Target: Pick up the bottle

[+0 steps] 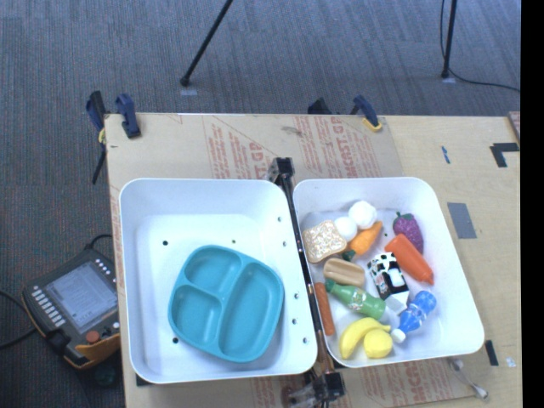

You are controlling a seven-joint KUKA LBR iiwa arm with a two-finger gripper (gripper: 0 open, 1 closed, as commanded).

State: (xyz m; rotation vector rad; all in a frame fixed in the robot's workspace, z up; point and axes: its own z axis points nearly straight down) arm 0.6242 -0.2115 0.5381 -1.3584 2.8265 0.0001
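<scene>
Green bottle (357, 297) in rt bin (442, 206)

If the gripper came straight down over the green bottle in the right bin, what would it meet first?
Probably the green plastic bottle itself: it lies uncovered, though the tan bun crowds it; depth is unclear.

Green bottle (357, 297) with pale cap lying on its side in the right bin (455, 253), near-middle, neck pointing right toward near side. Touches the hot dog bun (343, 271) above it, banana (360, 333) just beside.
</scene>
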